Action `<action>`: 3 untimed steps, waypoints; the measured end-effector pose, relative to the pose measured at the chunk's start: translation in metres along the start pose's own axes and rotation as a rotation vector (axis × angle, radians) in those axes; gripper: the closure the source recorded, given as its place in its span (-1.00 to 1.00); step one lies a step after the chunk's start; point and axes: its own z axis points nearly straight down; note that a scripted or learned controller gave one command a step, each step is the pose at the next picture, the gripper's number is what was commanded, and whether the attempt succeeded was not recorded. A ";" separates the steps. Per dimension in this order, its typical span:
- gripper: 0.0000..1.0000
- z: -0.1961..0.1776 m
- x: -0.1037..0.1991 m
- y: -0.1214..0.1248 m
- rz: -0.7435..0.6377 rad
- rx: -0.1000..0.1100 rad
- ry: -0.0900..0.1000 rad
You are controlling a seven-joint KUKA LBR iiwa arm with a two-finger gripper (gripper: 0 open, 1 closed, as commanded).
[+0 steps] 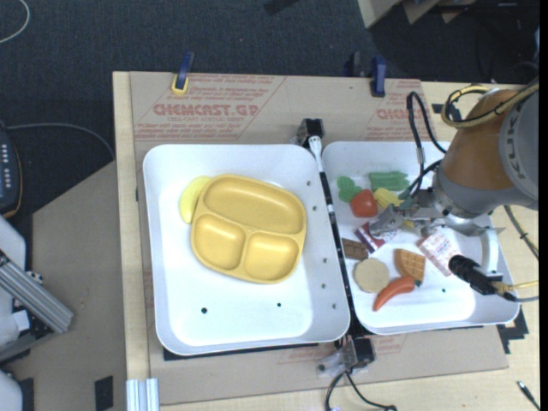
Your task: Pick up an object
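My gripper [383,224] hangs low in the right bin [428,313], just below a red tomato [364,203] and a small yellow piece [385,197]. Green toy food [387,180] lies behind them. Nearer the front are a brown bar [354,249], a round tan cookie [372,275], a waffle piece [410,265] and a red chili pepper [394,293]. A white and red packet [437,248] sits right of the gripper, under the wrist. Nothing shows clearly held in the gripper.
The left bin [214,319] holds a yellow three-compartment plate [248,227] with a yellow banana-like piece [190,198] tucked under its left edge. The grey and orange arm [484,165] covers the right bin's far right. Cables run along the bin's right rim.
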 end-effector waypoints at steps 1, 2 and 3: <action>1.00 -0.014 0.000 0.003 0.000 -0.010 -0.002; 1.00 -0.057 -0.002 0.003 0.000 -0.003 -0.007; 1.00 -0.119 -0.002 0.012 -0.002 -0.006 -0.007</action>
